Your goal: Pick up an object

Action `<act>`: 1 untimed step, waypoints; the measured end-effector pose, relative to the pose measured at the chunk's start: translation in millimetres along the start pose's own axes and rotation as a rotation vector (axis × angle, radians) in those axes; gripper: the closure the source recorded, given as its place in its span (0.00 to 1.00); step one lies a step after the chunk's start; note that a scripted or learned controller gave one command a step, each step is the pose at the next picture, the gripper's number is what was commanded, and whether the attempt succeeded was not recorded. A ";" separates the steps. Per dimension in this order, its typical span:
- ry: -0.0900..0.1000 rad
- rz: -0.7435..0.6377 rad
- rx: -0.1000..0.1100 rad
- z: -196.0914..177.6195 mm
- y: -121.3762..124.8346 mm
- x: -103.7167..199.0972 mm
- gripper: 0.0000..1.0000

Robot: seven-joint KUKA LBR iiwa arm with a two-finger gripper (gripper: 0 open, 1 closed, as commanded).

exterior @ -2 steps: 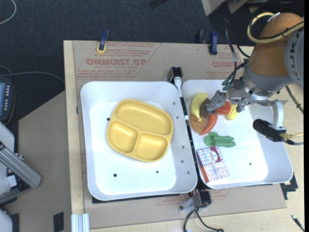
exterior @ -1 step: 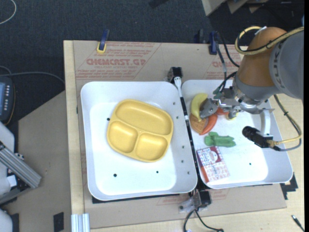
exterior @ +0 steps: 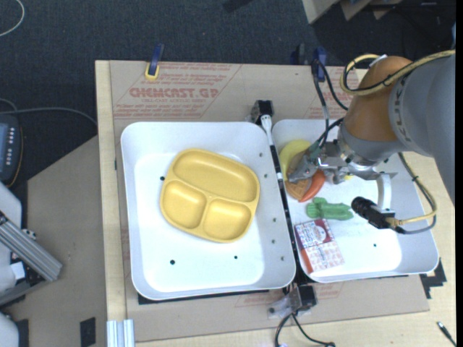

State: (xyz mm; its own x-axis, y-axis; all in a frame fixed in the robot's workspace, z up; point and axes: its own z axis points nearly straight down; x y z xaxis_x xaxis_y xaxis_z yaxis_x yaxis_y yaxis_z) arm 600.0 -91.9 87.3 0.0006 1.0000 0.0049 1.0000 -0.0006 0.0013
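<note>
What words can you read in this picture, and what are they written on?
"CHEMCAST GP" in red, on the brown board under the bins.
Smaller red lines above and below it: too blurred to read.
Red and white packet in the right bin: print too small to read.

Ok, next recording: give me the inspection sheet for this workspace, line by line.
Surface: a board printed in red letters bears two white bins, left bin and right bin.
Job's things: in the right bin, a yellow item, an orange-red item, a green toy and a red-and-white packet.
Clutter: a yellow divided tray lies in the left bin.
Grippers: the pincer is low over the yellow and orange-red items; a hold cannot be judged.
Cables: a yellow cable and black cables run along the arm.
Surroundings: dark carpet; clamps on the board's far edge.
</note>
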 end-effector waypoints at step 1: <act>-0.003 0.000 -0.013 -14.8 3.0 -0.1 1.00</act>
State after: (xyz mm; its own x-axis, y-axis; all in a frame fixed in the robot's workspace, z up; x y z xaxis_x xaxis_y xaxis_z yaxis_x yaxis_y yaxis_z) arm 603.0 -92.0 102.1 0.0002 1.0000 0.0015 0.9999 -0.0002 0.0139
